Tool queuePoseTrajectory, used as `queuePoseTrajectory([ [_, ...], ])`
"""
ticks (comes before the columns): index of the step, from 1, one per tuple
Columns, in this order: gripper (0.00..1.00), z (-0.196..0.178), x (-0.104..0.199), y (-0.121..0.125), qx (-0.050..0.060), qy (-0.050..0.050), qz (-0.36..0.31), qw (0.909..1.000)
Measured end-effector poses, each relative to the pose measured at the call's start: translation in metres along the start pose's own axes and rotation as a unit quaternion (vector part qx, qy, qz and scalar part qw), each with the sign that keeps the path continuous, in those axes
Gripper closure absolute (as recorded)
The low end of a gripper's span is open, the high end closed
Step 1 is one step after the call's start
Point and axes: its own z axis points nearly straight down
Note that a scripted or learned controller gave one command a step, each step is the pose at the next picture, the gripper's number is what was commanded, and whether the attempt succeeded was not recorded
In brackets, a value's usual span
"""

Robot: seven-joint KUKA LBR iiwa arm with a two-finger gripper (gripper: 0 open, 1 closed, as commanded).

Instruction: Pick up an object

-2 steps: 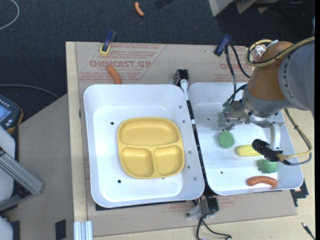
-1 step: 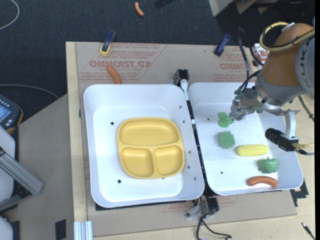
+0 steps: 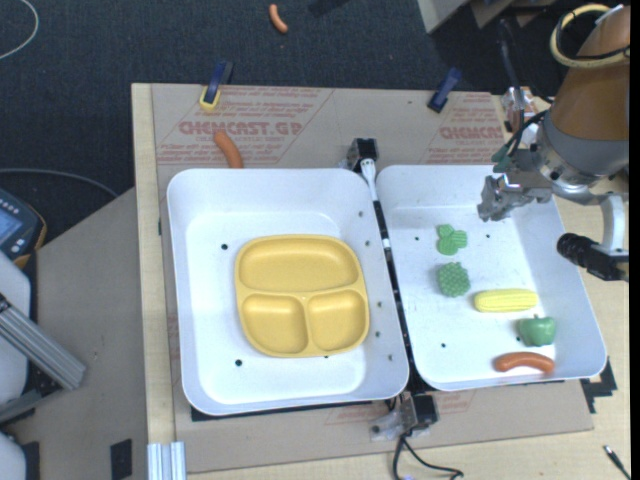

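Nearest in the right bin (image 3: pixel 570 298) lie a sausage (image 3: pixel 523 363), a green pepper (image 3: pixel 537 330) and corn (image 3: pixel 505 300), then two green vegetables (image 3: pixel 452 279), and beyond them my claw (image 3: pixel 497 200) hangs over the far end, its opening impossible to tell.

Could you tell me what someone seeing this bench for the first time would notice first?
Most likely the yellow divided plate, sitting alone in the middle of the left bin. Next, the toy foods scattered in the right bin: two green pieces, a corn cob, a green pepper and a sausage. The gripper hangs over that bin's far edge.
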Motion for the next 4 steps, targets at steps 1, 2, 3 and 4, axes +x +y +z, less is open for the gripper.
queuePoseTrajectory([
  [1, 1.00, -0.004, 0.000, 0.001, 0.002, 0.000, 0.000, 1.0000],
  [2, 1.00, -0.012, 0.031, -0.031, 0.006, 0.002, -0.001, 1.0000],
  [3, 1.00, 0.007, 0.038, -0.029, 0.006, 0.002, 0.000, 1.0000],
  [4, 1.00, -0.006, 0.025, -0.024, 0.002, 0.000, 0.001, 1.0000],
])
